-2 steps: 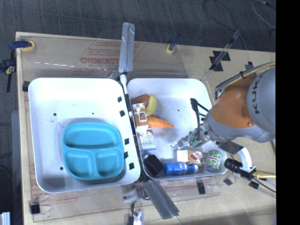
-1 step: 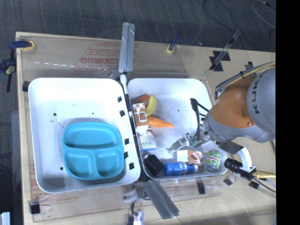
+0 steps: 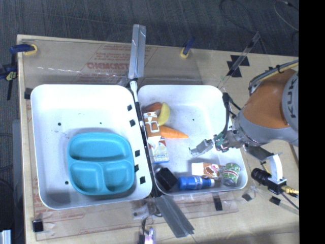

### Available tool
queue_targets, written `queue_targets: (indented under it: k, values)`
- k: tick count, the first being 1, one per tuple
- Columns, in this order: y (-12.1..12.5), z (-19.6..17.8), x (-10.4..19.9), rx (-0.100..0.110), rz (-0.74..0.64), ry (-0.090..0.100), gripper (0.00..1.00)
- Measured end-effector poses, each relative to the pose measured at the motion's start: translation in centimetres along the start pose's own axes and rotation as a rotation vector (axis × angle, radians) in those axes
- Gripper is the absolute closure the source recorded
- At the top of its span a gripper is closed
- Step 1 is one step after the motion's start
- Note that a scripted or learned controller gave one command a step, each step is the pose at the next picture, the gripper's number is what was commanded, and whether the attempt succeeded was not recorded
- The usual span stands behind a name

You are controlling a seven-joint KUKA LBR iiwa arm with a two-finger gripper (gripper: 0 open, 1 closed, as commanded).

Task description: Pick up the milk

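Observation:
A small white carton with red and blue print (image 3: 159, 151), which looks like the milk, lies in the right bin (image 3: 203, 96) close to its left wall. My gripper (image 3: 200, 147) hangs over the middle of that bin, to the right of the carton and apart from it. It holds nothing that I can see. A second carton, orange and white (image 3: 151, 122), lies further back along the same wall.
Also in the right bin: a banana with a round orange fruit (image 3: 160, 111), a carrot (image 3: 173, 132), a black object (image 3: 166, 178), a blue bottle (image 3: 196, 182), a white and red box (image 3: 205, 169), a green can (image 3: 231, 173). The left bin (image 3: 51, 105) holds a blue divided tray (image 3: 101, 162).

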State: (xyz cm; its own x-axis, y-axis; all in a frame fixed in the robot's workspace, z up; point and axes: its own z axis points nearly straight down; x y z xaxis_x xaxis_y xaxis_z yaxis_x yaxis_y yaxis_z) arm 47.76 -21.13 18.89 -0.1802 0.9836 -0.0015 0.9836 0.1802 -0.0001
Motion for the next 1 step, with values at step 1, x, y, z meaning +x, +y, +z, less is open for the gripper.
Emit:
queue_targets:
  k: [1]
  values:
    - [0.07, 9.88, 0.15, 0.001, -0.148, 0.002, 0.0]
